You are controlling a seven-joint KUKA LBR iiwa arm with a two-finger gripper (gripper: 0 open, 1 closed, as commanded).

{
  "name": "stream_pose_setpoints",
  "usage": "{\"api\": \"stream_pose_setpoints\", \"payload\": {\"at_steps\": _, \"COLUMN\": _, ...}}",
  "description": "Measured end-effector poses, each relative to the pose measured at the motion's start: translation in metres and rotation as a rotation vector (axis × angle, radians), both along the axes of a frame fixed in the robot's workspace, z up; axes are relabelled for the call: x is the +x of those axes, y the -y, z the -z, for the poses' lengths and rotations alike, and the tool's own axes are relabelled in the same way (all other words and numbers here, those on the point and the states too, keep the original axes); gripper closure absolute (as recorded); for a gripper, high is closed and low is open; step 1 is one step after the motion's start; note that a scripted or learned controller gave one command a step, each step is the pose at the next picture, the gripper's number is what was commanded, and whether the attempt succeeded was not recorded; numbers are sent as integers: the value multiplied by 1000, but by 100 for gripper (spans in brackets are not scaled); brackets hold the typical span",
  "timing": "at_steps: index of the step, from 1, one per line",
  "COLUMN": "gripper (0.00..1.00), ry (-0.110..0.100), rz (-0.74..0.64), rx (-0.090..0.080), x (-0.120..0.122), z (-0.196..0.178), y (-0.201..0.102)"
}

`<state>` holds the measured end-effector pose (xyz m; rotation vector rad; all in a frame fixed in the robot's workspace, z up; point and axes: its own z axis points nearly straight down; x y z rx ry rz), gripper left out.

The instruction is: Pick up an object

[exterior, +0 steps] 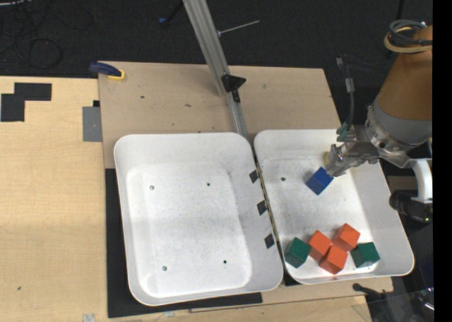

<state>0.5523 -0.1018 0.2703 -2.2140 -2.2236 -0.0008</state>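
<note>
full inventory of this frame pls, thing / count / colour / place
bins: 2, white, side by side on the bench; left bin, right bin
blue block: 1, blue, upper middle of right bin, at the end effector's tip
orange blocks: 3, orange, clustered at right bin's near edge
green blocks: 2, green, either end of that cluster
aluminium rail: 1, silver, slanting from the top of the view down to between the bins
clamp: 1, blue and yellow, bench's far left corner
arm: 1, grey with orange band, right
end effector: 1, over right bin
</note>
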Motion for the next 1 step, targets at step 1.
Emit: {"api": "stream_pose_setpoints", "payload": {"at_steps": 1, "gripper": 100, "ry": -2, "rz": 0, "rx": 0, "x": 2, "z": 2, "y": -50}}
